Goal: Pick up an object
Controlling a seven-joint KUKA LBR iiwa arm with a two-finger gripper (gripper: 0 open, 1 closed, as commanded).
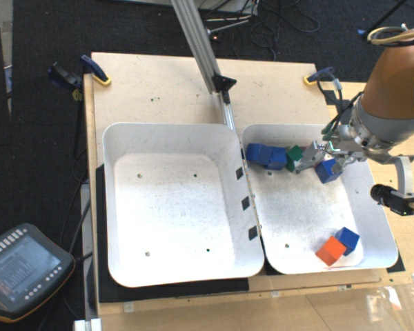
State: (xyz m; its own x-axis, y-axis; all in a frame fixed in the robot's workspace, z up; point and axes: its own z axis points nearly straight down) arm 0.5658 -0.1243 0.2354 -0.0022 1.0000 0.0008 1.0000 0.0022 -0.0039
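Blue blocks sit in your right bin. One big blue block lies at the far end, touching a green block. Your gripper hangs just beside the green block, close to a small blue block; whether it pinches anything, you cannot tell. An orange block and a blue cube touch at the near end.

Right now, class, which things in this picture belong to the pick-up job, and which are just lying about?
Belong to the job:
gripper
blue blocks
green block
orange block
small blue block
right bin

Just lying about:
left bin
handheld controller
clamps
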